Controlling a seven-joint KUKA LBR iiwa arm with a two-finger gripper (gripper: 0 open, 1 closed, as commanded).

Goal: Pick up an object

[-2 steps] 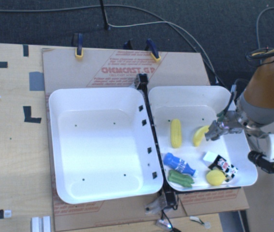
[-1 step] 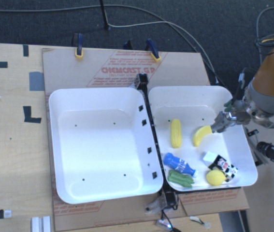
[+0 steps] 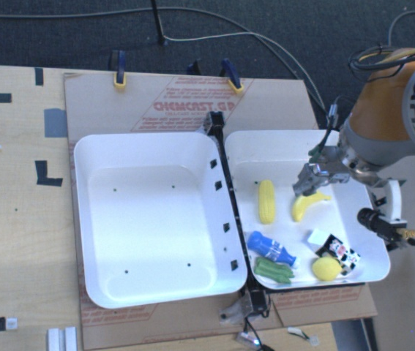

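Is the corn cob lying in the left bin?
No. The corn cob lies in the right bin, beside the banana; the left bin shows bare white floor.

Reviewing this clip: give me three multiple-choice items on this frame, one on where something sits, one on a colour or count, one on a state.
1. Where does the corn cob lie?
A. left bin
B. right bin
C. on the cardboard

2. What colour is the bottle?
A. blue
B. red
C. white

3. How do the gripper and banana stand?
A. banana lifted clear of the bin
B. gripper directly over the banana's upper end, banana lying in the bin
C. gripper over the left bin

Answers: 1 B, the corn cob lies in the right bin. 2 A, the bottle is blue. 3 B, the gripper is at the upper end of the banana, which rests on the bin floor.
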